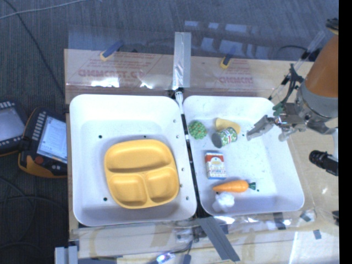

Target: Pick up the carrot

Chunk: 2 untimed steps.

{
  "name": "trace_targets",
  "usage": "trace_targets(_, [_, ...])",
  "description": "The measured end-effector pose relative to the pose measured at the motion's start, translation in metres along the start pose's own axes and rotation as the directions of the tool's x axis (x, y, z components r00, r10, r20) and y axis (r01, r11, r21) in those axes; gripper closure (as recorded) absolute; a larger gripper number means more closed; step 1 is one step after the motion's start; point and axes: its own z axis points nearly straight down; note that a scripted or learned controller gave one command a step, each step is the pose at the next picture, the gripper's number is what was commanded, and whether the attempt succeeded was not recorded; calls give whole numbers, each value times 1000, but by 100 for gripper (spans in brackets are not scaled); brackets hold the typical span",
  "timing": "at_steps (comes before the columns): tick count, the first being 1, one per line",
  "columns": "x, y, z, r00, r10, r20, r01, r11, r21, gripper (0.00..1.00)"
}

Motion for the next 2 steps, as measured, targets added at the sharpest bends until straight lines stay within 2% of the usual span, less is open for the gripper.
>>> trace_targets(1, [21, -31, 86, 999, -42, 0, 42, 999, 1, 0])
trace_targets(2, [60, -54, 117, 999, 40, 0, -40, 999, 2, 0])
